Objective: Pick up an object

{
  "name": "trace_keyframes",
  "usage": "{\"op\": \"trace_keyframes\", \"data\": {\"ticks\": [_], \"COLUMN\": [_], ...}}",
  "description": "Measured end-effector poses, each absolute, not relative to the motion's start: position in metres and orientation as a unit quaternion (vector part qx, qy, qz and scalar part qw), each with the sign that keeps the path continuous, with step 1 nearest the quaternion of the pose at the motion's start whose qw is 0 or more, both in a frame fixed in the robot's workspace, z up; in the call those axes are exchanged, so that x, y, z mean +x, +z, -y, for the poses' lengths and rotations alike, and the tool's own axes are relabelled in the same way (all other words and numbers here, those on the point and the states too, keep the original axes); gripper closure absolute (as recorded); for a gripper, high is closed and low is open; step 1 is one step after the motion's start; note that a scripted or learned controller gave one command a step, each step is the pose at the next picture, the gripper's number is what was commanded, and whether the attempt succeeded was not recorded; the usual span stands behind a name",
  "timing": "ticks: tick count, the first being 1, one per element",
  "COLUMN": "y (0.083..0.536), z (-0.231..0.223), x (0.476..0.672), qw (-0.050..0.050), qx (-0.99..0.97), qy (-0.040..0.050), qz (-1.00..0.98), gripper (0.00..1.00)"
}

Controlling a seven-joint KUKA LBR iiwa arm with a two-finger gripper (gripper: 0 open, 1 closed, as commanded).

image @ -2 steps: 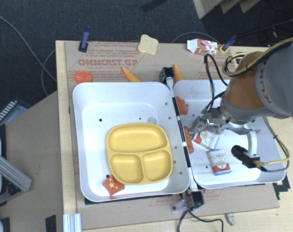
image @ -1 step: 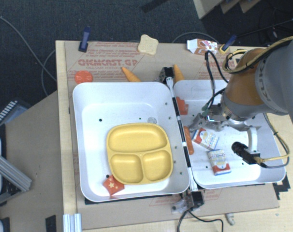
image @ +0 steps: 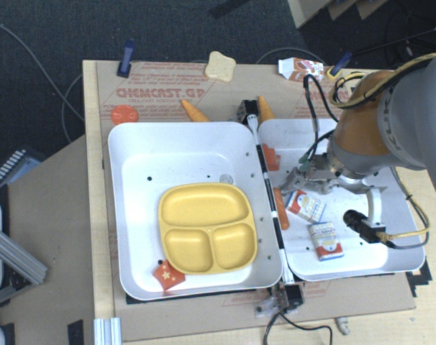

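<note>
The right bin (image: 369, 259) holds two small white and red cartons, one (image: 306, 205) near its middle and another (image: 326, 239) closer to the front. An orange piece (image: 270, 158) and a thin orange stick (image: 279, 208) lie along that bin's left wall. My gripper (image: 300, 181) hangs low over the right bin, just above and behind the middle carton, with the grey arm and its orange band (image: 362, 121) behind it. Nothing is visibly lifted.
In the left bin (image: 175, 153) sit a yellow divided plate (image: 208, 227) and a small red piece (image: 169, 276) at the front. On the bench behind the bins lie a bread-shaped toy (image: 220, 66), a carrot (image: 194, 111), an orange disc (image: 123, 113) and cables.
</note>
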State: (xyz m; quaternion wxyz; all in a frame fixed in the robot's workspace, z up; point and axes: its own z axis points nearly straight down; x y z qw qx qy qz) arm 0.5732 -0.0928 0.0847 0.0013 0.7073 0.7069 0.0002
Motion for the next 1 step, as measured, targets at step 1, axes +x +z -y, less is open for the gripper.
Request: {"op": "trace_keyframes", "data": {"ticks": [1], "y": [0.0845], "z": [0.0918], "x": [0.5840], "qw": [0.001], "qx": [0.707], "qy": [0.0005], "qz": [-0.707], "gripper": [0.00]}}
